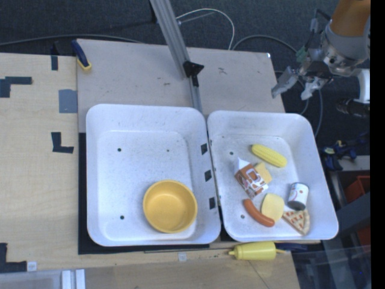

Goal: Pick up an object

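Above the right bin [313, 161], off its far right corner: claw [295, 83], fingers spread wide, holding nothing. Within that bin: corn cob [269, 155], carton [251, 179], sausage [258, 213], cheese [272, 206], can [297, 194], pizza slice [298, 221]. Left of it: yellow bowl [169, 206].

- The table [36, 173], light wood with a grey board toward the back, is carrying two white bins side by side.
- The left bin [96, 161] and right bin [313, 161] are touching at their inner rims.
- A yellow mustard bottle [255, 251] is lying on its side just beside the right bin's front rim.
- A blue-and-yellow clamp [81, 56] is sitting at the board's back left corner.
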### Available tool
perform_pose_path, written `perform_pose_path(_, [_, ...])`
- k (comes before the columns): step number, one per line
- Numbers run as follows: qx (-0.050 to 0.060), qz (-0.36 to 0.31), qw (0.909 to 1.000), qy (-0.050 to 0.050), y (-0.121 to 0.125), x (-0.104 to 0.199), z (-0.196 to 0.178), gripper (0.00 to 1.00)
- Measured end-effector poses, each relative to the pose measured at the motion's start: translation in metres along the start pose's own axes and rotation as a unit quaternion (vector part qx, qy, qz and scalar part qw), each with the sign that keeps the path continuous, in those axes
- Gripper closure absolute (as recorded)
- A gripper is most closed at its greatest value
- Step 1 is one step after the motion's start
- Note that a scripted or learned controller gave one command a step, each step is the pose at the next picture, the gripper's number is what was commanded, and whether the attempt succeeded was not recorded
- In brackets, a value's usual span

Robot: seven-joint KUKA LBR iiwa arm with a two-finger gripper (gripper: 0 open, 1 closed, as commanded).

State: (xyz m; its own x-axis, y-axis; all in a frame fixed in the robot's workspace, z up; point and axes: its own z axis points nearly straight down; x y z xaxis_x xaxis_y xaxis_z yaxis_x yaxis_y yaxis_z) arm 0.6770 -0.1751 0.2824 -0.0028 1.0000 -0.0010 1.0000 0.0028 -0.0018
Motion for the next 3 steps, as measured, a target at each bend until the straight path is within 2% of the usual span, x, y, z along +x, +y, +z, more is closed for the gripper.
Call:
perform_pose_path(1, [0.0,0.0,1.0,0.0,0.0,0.0,0.0,0.0])
perform_pose_path(2, [0.003,0.0,1.0,0.001,-0.004,0.001,0.065,0.0])
perform_pose_path(3, [0.002,0.0,1.0,0.0,0.001,0.001,0.11,0.0])
